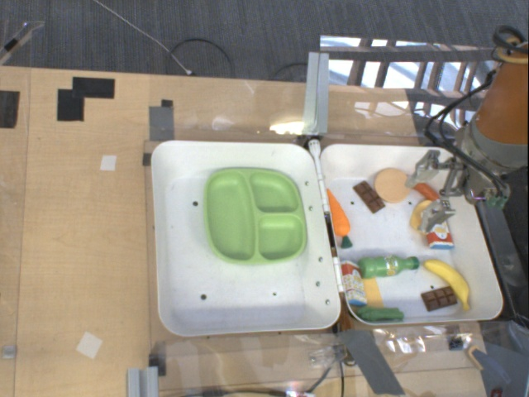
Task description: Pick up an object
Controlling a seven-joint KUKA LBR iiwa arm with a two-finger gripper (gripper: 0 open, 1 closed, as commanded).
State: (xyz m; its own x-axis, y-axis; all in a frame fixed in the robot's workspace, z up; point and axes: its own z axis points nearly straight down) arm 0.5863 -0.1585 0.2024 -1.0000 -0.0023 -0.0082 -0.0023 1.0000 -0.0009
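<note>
A single fixed camera looks down at a slant from above the wooden bench [74,246], set back far enough to take in both white bins — the left bin [178,304] and the right bin [488,292] — side by side. Dark floor crosses the top; the arm [500,114] enters from the right.

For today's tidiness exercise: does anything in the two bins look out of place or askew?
Mildly: the carrot lies along the divider at the right bin's left edge, and the bottle lies on its side. The green tray sits flat.
</note>
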